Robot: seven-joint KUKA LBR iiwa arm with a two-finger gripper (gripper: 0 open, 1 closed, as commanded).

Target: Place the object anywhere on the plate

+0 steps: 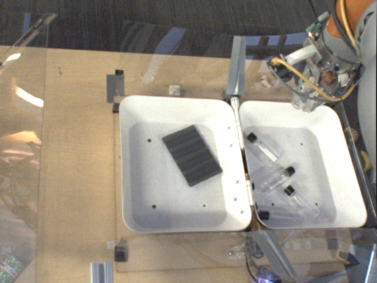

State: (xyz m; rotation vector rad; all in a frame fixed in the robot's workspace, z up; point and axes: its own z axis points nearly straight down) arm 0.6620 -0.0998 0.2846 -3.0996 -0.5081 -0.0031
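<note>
You are looking down on a wooden bench (76, 158) with two shallow white bins side by side. No brand, label or writing can be read anywhere. In the left bin (132, 217) a dark grey ribbed rectangular plate (192, 155) lies flat, turned at an angle. In the right bin (336, 217) lie three clear vials with black caps: one (262, 147) near the bin's left wall, one (278, 178) in the middle, one (300, 199) toward the lower right. Your gripper (306, 90) hangs above the right bin's far rim, well apart from the vials, which lie below and slightly left of it. Cables crowd it, so you cannot tell its state.
</note>
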